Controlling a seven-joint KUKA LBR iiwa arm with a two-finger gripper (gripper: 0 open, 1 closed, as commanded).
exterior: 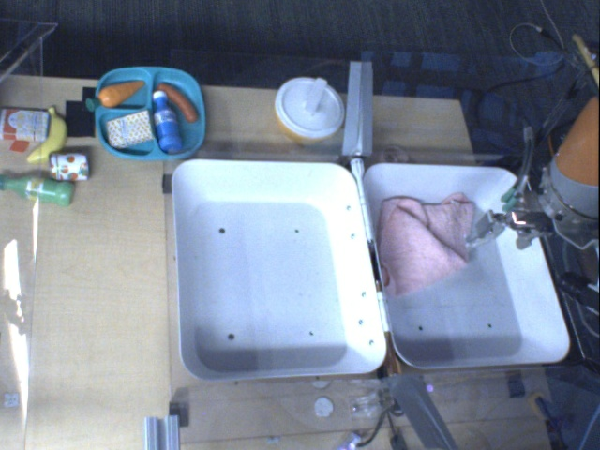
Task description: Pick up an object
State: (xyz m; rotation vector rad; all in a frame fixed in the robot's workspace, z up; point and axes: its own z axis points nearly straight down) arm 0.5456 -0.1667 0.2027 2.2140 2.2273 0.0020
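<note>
The pink cloth (427,242) lies crumpled in the right bin (534,345), bunched toward that bin's upper-left. It is the only loose item in either bin, so it is judged to be the pick target. Its right edge stands up in a fold, which gives a 2-finger claw something to bite on.

Gripper (489,225) sits at that raised right edge of the cloth, low over the bin floor. One finger appears to touch the fold. Whether the claw is spread or closed, and whether any fabric is between the tips: cannot tell, res. too low.

Arm pose: arm reaches in from the claw's right, wrist (572,172) w/ orange band above and right of the claw, tool angled down and left toward the cloth.

The left bin (187,279) is well left of the claw, beyond the cloth. Further up-left, outside the bins: white lidded cup (309,108) and blue compartment tray (192,111) w/ toy food. Both are out of the pick zone.
</note>
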